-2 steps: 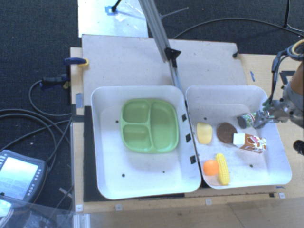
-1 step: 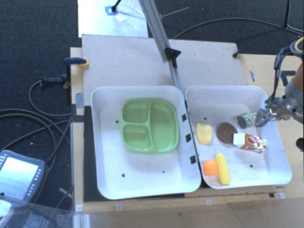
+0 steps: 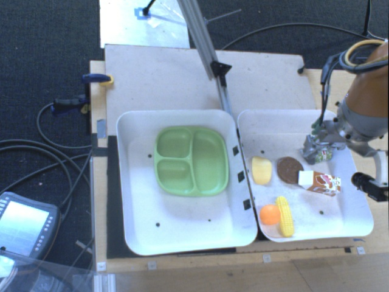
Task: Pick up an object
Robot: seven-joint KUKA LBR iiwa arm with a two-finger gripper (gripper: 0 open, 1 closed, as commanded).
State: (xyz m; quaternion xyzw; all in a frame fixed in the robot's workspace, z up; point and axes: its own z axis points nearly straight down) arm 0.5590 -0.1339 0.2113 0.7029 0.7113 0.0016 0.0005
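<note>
In the right bin lie a pale yellow block, a brown round cookie, a small brown and white carton, an orange ball and a yellow corn cob. My gripper hangs over the bin's right side, just up and right of the cookie and above the carton. Its metal fingers point down toward the bin floor, with nothing visibly between them.
The left bin holds a green divided plate. A metal pole slants down to the bins' shared edge. Cables and a pendant lie on the floor at left.
</note>
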